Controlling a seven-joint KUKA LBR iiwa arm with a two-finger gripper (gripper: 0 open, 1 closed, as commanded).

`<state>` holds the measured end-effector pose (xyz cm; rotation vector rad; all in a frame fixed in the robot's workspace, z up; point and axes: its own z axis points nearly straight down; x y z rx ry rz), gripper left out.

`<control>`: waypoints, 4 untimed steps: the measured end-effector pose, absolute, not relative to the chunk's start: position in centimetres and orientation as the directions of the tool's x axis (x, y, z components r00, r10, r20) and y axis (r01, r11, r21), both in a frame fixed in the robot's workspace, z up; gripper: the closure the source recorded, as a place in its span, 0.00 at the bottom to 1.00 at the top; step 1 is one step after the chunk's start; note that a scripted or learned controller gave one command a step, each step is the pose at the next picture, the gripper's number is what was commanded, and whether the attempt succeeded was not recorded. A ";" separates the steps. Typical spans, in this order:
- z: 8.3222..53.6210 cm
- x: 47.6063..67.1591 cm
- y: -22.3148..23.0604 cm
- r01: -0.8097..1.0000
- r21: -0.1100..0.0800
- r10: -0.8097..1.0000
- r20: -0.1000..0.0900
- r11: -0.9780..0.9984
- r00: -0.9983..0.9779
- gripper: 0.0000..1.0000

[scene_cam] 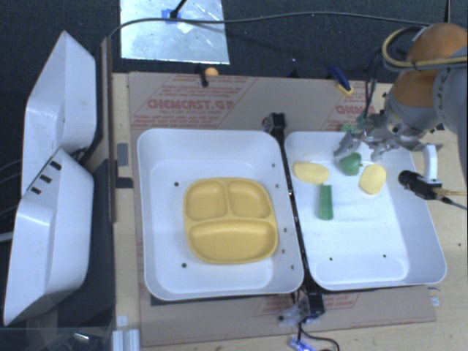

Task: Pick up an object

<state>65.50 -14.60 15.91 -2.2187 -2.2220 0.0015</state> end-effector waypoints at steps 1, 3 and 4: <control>9.9 64.9 -14.1 1.000 -0.004 1.000 0.001 0.001 -0.001 0.00; 16.2 64.6 -14.9 1.000 0.005 1.000 -0.001 0.000 0.000 1.00; 20.6 65.3 -14.8 1.000 0.005 1.000 -0.001 0.001 -0.001 1.00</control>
